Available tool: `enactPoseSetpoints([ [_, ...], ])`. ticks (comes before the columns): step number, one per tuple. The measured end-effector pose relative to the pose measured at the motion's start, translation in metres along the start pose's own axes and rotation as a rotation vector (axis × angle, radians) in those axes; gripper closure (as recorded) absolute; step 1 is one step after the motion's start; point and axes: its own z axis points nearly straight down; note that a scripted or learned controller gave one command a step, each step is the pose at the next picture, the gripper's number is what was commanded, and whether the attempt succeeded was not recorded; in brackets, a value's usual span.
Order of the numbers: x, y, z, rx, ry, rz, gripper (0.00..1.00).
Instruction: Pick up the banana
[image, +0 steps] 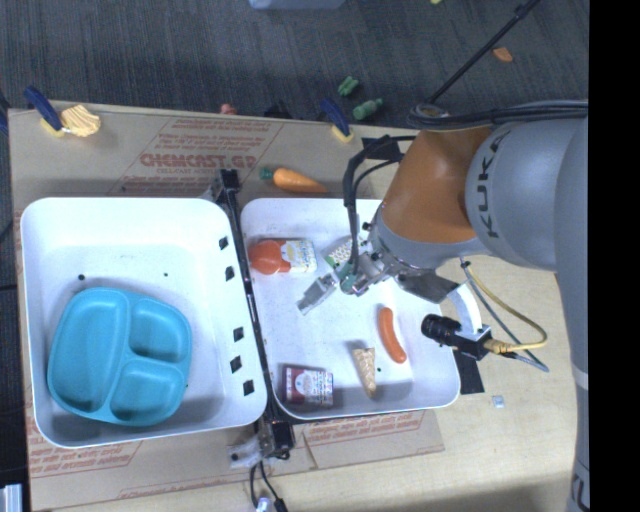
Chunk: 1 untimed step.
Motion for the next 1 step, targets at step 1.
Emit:
enactPoseSetpoints([
  [1, 0.0610, 0.0128, -0.0098, 0.000, 0.000, 0.438, 0.00],
])
